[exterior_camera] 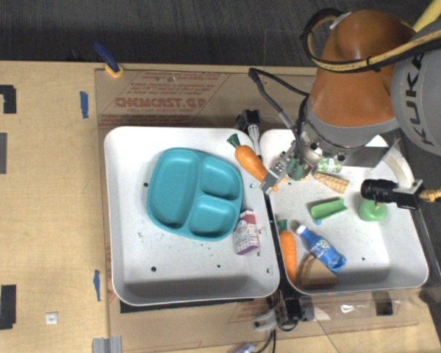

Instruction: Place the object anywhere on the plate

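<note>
A teal divided plate [195, 192] lies in the left bin [132, 271]. An orange carrot [250, 162] with a green top slants over that bin's right rim, just right of the plate. My gripper [277, 176] reaches down from under the orange wrist band, and its fingers are shut on the carrot's thin end. The carrot's leafy end points up and left, toward the plate's upper right corner.
A small pink and white packet [245, 235] lies by the plate's lower right edge. The right bin [404, 263] holds a second carrot [287, 250], a blue bottle [320, 248], a green block [328, 209], a green round piece [371, 211] and a cone [332, 182].
</note>
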Controlling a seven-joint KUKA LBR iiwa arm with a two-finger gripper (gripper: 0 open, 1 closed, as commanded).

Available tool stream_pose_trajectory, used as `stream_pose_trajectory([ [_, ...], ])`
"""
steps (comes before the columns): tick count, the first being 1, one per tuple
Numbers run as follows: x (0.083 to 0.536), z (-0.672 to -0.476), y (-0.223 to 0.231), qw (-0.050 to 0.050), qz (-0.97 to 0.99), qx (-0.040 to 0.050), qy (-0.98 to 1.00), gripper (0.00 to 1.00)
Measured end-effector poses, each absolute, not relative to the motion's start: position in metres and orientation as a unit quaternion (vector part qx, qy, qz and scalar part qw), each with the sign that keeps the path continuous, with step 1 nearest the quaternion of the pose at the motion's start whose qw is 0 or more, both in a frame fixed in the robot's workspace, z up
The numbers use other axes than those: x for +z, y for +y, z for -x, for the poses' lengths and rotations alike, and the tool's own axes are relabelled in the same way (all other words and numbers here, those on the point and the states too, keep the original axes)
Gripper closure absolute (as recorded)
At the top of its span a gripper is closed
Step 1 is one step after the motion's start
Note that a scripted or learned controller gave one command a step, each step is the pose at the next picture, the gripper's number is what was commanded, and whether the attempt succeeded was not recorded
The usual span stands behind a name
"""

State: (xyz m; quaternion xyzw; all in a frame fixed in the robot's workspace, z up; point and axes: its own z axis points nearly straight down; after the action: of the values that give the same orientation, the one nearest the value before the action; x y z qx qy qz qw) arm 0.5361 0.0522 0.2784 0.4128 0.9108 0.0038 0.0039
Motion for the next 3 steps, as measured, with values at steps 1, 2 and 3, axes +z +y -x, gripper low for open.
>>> stream_pose_trajectory([
  [1,0.227,-0.56,0.129,-0.001,-0.423,0.0001,0.906,1.0],
  [2,0.305,-0.539,0.208,0.002,-0.538,0.0019,0.843,1.0],
  [3,0.368,-0.664,0.216,0.002,-0.624,0.0006,0.782,1.0],
])
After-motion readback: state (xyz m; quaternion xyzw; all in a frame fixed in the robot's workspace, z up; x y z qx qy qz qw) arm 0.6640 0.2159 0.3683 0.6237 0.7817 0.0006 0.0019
